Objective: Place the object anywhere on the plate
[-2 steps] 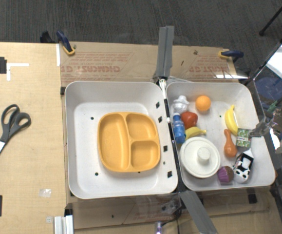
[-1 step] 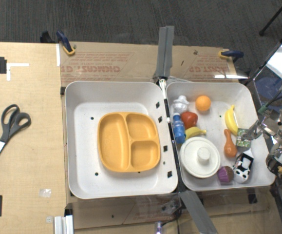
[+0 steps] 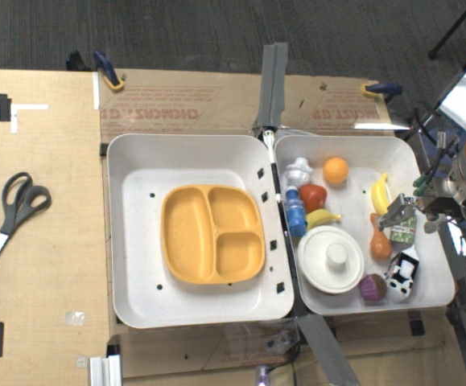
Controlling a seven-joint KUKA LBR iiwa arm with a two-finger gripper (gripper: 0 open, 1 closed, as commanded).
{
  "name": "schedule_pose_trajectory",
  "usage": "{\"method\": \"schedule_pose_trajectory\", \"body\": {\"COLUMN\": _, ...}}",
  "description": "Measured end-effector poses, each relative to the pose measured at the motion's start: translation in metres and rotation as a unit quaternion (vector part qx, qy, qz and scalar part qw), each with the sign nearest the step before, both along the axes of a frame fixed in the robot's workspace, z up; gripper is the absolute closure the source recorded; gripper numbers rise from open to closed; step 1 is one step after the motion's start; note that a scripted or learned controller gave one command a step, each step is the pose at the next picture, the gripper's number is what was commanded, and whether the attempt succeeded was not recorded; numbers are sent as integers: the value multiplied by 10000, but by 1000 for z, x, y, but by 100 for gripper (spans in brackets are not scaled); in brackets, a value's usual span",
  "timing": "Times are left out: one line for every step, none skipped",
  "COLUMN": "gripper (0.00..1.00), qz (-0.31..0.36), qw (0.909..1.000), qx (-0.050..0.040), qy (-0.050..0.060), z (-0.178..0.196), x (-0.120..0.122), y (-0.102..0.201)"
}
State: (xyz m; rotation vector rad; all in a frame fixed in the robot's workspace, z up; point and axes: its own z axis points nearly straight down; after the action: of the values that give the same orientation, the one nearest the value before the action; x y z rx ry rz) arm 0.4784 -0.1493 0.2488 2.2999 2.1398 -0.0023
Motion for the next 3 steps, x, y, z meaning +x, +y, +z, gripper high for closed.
{"method": "schedule_pose_trajectory", "body": {"gripper": 100, "qz": -3, "qw": 10000, "qx": -5, "qy": 5, "z": 8, "x": 1, "y": -1}}
{"method": "schedule_pose_trajectory", "body": {"gripper": 0, "qz": -4, "qw": 10000, "qx": -4, "qy": 6, "z": 8, "x": 1, "y": -1}}
{"method": "schedule_pose_trajectory", "body": {"gripper": 0, "qz": -796, "qw": 9968, "qx": 5, "qy": 15, "z": -37, "x": -1, "y": -28}}
